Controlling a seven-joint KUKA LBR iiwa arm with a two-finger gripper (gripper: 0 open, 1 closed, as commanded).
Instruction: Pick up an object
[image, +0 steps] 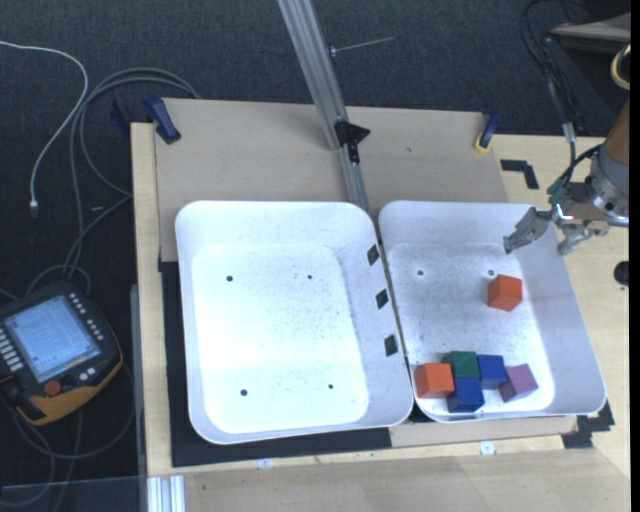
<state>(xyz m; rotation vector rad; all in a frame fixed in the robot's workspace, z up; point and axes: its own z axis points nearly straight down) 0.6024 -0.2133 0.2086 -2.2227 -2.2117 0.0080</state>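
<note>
Nearest the camera, a cluster of blocks sat at the front edge of the right bin (570, 300): an orange block (434, 379), a green block (463, 364), a blue block (466, 392) w/ a second blue block (491, 369) just behind, and a purple block (520, 379), all touching or just beside each other. Further back, a lone orange cube (505, 292) stood apart mid-bin, upright, top face lighter than its sides. Beyond it the gripper (545, 232) hung over the bin's far right, fingers spread apart w/ nothing between them, well clear of the cube. The arm came in from the right. The left bin (200, 240) lay alongside. A handheld controller (48, 345) sat far left; its screen text was too small to read.
</note>
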